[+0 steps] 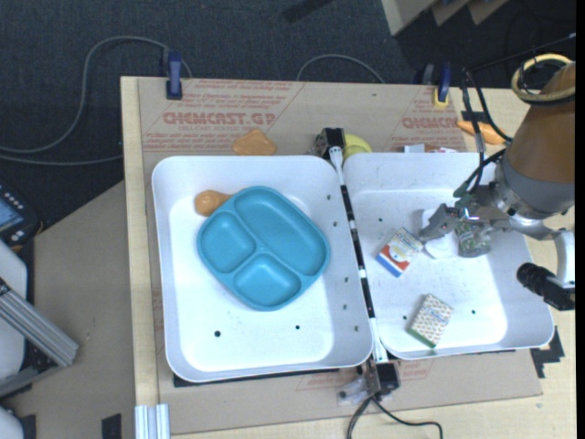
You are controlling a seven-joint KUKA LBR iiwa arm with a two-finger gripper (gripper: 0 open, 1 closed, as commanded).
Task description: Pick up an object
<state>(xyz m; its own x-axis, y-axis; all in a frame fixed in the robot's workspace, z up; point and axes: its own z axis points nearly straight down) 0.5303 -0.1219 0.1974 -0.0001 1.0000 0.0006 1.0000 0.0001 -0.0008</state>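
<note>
Carton (397, 251): small red-white-blue pack, lies tilted in right bin (484, 327), just at 7 o'clock of gripper (448, 224). Gripper state: cannot tell. Likely light, thin card, crushable; take across short sides. Patterned box (430, 319) at 6 o'clock, near. Blue tray (263, 246) in left bin (183, 318).
</note>
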